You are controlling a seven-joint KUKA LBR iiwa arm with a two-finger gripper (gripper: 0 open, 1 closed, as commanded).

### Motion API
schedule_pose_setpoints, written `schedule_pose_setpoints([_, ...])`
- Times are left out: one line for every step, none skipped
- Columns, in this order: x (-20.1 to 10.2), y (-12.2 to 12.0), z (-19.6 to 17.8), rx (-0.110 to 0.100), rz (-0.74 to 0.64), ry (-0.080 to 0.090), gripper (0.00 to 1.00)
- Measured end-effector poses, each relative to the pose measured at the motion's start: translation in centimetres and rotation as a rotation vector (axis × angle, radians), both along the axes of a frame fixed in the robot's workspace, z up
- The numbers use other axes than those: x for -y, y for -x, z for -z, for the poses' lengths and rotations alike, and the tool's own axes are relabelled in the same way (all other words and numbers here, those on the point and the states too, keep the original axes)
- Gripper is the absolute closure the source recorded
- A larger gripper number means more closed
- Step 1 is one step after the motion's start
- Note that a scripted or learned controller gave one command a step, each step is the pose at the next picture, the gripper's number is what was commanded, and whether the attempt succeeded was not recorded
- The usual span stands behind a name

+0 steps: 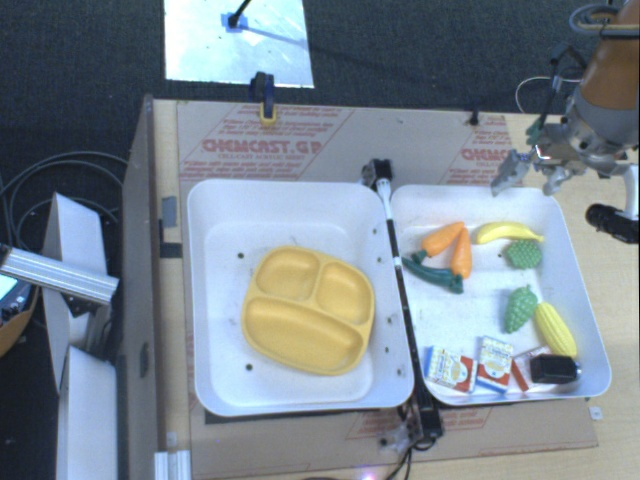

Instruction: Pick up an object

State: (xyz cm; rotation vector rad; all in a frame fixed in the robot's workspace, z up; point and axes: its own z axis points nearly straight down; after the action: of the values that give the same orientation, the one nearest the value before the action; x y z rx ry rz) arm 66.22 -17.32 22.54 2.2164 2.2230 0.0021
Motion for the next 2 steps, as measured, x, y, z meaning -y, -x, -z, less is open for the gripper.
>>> schedule_pose_setpoints([-7.3, 0.8, 11.0, -0.01, -0.007, -0.005, 0.0])
schedule_pose_setpoints([-7.0, 6.2, 14.4, -0.008, 0.003, -0.002, 0.0])
